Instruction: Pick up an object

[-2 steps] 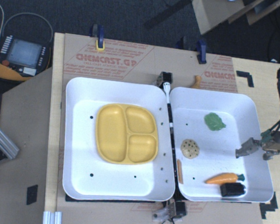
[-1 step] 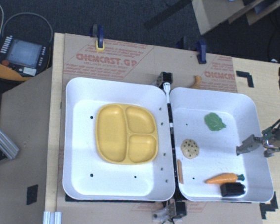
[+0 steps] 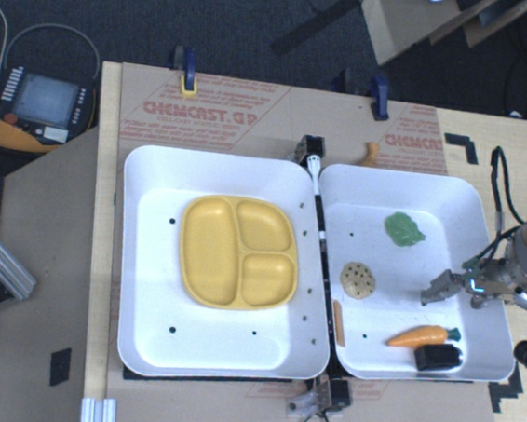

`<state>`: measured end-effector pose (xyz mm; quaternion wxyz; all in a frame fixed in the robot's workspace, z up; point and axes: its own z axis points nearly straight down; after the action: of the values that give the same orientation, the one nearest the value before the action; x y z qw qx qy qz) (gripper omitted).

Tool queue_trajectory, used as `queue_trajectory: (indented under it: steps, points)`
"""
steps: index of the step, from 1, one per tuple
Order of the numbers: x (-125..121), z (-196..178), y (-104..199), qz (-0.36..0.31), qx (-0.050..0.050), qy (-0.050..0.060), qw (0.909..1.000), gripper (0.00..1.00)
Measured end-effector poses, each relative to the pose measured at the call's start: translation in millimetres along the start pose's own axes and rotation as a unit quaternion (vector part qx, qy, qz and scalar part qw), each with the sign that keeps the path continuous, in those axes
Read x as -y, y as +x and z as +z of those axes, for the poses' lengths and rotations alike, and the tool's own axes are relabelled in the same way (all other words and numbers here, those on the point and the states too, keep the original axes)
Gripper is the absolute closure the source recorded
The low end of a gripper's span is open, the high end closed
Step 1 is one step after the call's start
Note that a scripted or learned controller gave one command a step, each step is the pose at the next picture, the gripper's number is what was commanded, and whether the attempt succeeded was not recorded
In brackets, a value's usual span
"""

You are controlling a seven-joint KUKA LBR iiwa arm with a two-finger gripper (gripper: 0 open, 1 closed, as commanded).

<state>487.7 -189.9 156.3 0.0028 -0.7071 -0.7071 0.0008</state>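
While the yellow three-compartment plastic tray (image 3: 239, 251) fills the left bin, the right bin (image 3: 374, 196) holds a speckled cookie (image 3: 358, 280), green leaf (image 3: 404, 230) and orange carrot (image 3: 418, 337) — gripper (image 3: 444, 288) empty, jaw spread unclear — a descent here risks closing on bare floor.

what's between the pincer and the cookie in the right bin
Nothing: in the camera view, bare white bin floor runs from the pincer to the round chocolate-chip cookie.

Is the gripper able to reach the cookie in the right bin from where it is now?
Probably yes. The gripper hovers in the right bin, and bare white floor lies between it and the cookie. The carrot and green piece lie off to the sides.
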Motion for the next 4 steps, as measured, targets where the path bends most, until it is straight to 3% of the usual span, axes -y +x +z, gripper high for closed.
queue_trajectory:
  steps: [1, 2, 3, 4]
  points:
    - [5, 62, -5, 0.001, 0.000, 0.001, 1.0000, 0.00]
    - [6, 73, -4, 0.000, 0.000, -0.001, 1.0000, 0.00]
    - [5, 62, -5, 0.000, 0.002, -0.002, 1.0000, 1.00]
    - [1, -2, -6, -0.001, 0.003, -0.006, 1.0000, 1.00]
